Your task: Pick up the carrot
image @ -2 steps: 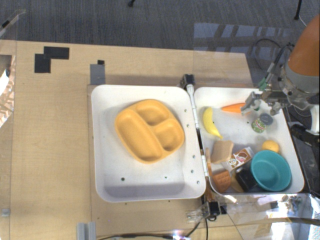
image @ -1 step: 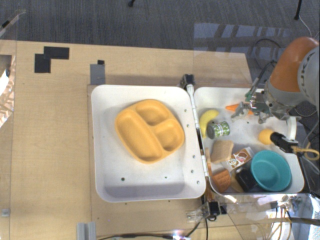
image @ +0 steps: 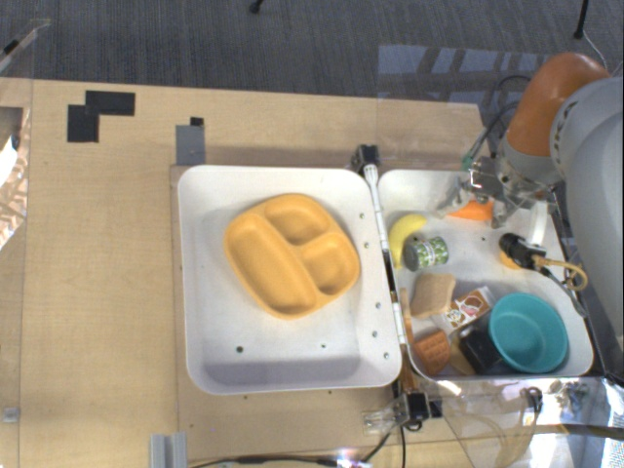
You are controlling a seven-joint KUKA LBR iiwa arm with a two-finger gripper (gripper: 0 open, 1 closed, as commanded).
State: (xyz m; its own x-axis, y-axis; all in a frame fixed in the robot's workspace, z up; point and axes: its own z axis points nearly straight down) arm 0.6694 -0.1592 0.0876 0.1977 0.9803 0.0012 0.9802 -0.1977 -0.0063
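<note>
The carrot (image: 472,213) sits at the far end of the right bin (image: 575,357), just past the lemon (image: 407,229), with the gripper (image: 499,195) right over it. It's probably light, stiff toy plastic (a bit slick), so I'd pinch across the thick middle. Can't tell how the gripper stands.

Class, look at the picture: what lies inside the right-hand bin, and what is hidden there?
Right bin: carrot, lemon, green can, teal bowl. The gripper covers part of the carrot.
</note>
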